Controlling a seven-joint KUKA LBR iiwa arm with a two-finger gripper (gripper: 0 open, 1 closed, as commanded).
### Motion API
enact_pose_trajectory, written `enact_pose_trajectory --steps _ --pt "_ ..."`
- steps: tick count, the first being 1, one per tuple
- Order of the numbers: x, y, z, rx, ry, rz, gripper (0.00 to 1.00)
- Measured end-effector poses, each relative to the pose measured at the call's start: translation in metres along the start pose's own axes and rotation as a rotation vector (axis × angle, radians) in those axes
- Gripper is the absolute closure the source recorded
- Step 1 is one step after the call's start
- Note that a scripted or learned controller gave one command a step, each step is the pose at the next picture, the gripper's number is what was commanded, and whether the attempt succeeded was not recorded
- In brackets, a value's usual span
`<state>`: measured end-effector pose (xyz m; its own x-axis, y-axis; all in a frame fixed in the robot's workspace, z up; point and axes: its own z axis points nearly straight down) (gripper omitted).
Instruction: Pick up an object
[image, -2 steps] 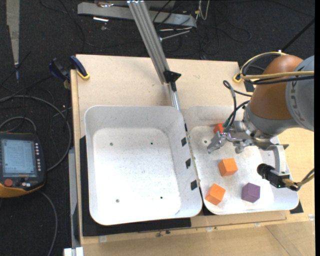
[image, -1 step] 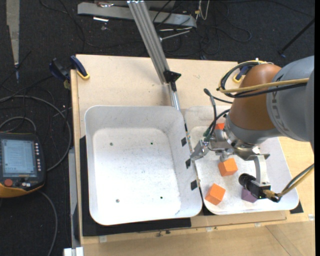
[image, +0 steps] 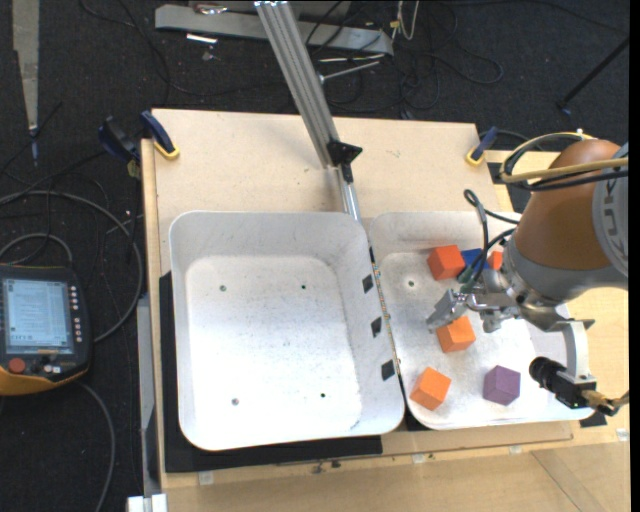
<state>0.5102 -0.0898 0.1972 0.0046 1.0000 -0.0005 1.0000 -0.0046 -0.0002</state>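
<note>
One orange cube (image: 456, 333) | beneath end effector (image: 450, 306) | finger state unclear

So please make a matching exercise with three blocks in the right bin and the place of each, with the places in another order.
Things:
1. purple block
2. orange block by the gripper
3. orange block at the bin's far side

Places:
A. just under the gripper, in the middle of the right bin
B. near the front edge, to the right of another orange block
C. toward the back of the bin, next to a blue piece

Pairs: 1-B, 2-A, 3-C
</note>
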Motion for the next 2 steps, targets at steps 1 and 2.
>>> enact_pose_trajectory --steps 1,2 --pt "-0.05 0.024 -0.202 -0.01 -0.004 -0.007 0.0" --pt "-0.069 0.042 -0.102 0.007 0.001 -0.003 0.0"
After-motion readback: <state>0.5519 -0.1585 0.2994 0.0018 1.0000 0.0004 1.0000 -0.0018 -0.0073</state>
